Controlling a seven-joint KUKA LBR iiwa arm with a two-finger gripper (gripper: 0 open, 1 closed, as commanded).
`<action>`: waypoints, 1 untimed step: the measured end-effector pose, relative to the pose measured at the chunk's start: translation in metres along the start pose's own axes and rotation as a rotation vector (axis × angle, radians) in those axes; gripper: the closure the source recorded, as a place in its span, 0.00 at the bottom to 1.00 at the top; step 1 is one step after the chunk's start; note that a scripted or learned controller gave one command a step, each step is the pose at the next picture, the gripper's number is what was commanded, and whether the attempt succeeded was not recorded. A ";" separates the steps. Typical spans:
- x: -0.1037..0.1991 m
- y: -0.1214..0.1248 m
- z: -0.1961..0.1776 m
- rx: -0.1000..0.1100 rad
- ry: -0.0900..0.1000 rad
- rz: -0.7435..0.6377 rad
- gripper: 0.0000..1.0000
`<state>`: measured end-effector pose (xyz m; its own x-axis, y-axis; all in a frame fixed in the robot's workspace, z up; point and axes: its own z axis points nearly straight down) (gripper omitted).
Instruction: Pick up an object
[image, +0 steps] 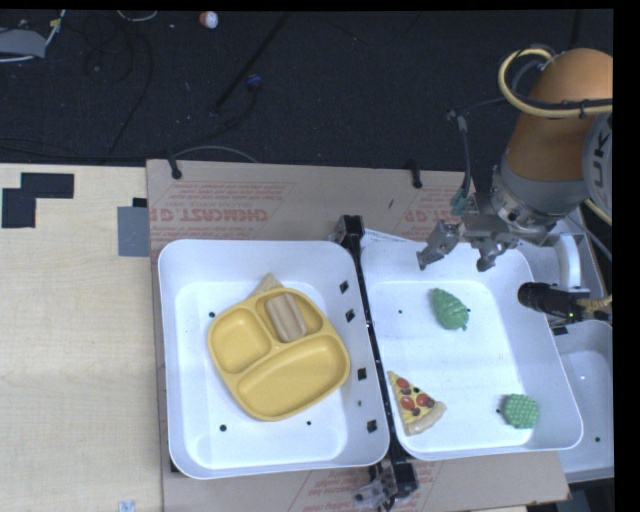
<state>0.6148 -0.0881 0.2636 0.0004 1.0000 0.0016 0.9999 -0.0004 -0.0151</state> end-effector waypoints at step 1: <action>0.000 0.002 -0.007 -0.012 -0.001 -0.002 0.00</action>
